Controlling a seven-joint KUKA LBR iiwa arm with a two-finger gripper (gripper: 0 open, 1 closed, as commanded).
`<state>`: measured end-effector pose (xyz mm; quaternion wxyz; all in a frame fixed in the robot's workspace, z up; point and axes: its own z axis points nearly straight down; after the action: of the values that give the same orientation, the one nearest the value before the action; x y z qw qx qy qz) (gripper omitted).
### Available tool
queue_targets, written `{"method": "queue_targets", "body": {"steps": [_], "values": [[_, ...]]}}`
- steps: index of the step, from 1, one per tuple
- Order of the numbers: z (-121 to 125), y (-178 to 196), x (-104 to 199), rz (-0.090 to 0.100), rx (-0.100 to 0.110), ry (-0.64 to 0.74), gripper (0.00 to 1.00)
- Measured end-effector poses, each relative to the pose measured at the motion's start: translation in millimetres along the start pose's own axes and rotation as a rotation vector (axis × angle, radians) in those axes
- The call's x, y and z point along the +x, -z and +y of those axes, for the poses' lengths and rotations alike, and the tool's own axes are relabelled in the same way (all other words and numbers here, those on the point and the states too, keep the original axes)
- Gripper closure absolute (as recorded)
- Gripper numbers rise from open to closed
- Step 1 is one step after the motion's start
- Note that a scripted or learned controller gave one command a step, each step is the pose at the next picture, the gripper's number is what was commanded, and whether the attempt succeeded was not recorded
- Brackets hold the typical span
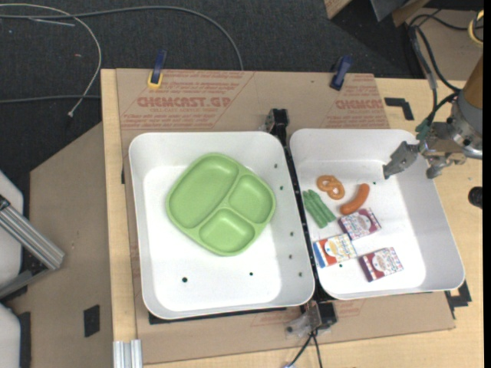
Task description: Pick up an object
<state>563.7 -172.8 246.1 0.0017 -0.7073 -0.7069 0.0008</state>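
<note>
A desk (115, 205) seen from above at a slant, covered with brown cardboard, carries two shallow white bins side by side.

The left bin (153, 282) holds a green plate (221, 203) with three compartments, lying flat near the bin's middle.

The right bin (430, 259) holds several small things, all gathered in its left half. A pretzel (331, 185) lies nearest the far side. Just beside it to the right is a sausage (355, 198), orange-red and slightly curved, lying at a slant. Left of both, close to the bin's left wall, lie green beans (317, 208) in a small bunch. Nearer the camera are three small packets: a purple one (359, 224) just below the sausage, a blue and red one (333, 250) below the beans, and a dark red one (381, 263) to the right of that. The packets lie flat and close together, and whether any touch cannot be told.

The arm reaches in from the right. Its claw (416, 164) hangs over the far right corner of the right bin, fingers spread, with nothing between them. It is well apart from the pretzel and sausage.

Two blue clamps (158, 66) grip the cardboard's far edge.
</note>
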Motion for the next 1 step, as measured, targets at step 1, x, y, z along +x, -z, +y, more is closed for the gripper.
{"method": "queue_targets", "body": {"steps": [1], "values": [[0.8,1.3,0.0,-0.001,-0.003,0.001,0.0]]}}
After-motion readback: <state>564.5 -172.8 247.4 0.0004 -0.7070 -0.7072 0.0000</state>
